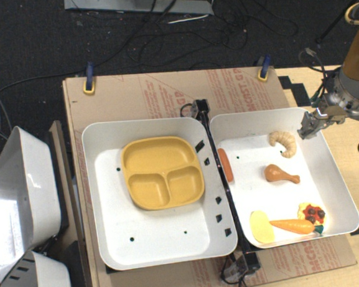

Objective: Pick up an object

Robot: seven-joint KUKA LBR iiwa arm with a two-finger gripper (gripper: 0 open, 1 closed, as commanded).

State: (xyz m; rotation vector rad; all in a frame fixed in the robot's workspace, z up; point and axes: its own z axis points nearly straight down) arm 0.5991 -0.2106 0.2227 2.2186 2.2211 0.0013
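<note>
- Gripper (308, 126): positioned over the upper right rim of the right bin (331, 164). Finger spread cannot be determined at this angle; no item is visible between the fingers.
- Arm (355, 84): enters from the right edge, grey wrist section directly behind the gripper.
- Croissant (283, 142): nearest item to the gripper, just to its left, lying in the upper part of the right bin.
- Drumstick (280, 174): below the croissant, mid-bin, apart from it.
- Sausage (226, 165): red, lying lengthwise along the left wall of the right bin.
- Carrot (291, 226): at the lower edge of the right bin, its tip touching or overlapping a pale yellow disc (261, 226) on its left.
- Multicoloured toy (312, 213): at the carrot's right end, in the lower right corner of the bin.
- Left bin (112, 227): holds 1 yellow divided plate (163, 172) with 3 compartments, set in the upper middle.
- Both bins rest on a cardboard sheet (163, 94) held by 2 clamps at its far edge.
</note>
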